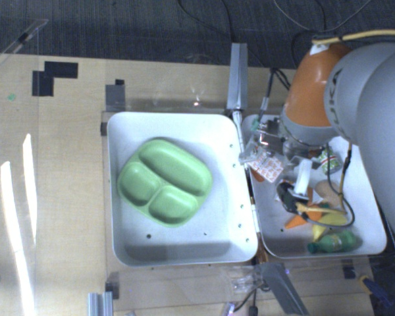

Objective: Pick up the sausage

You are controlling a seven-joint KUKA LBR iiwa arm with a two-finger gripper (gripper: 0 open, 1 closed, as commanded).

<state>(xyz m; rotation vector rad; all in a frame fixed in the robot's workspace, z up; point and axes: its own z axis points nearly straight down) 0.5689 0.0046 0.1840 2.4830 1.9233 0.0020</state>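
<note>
Grey arm (355, 91) hangs over the cluttered right bin (375, 236); gripper (276, 151) state cannot be told. A tan piece, possibly the sausage (327, 191), lies among a carrot (296, 220) and green bottle (334, 243), risking a wrong grab

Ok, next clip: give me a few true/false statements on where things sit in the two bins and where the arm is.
1. The green divided plate lies in the left bin. True.
2. The plate has three compartments. True.
3. The arm hangs over the left bin. False: it is above the right bin, which holds the pile of items.
4. The green bottle-shaped item lies on the plate. False: it lies near the right bin's front edge.
5. An orange carrot-like piece sits in the right bin. True.
</note>
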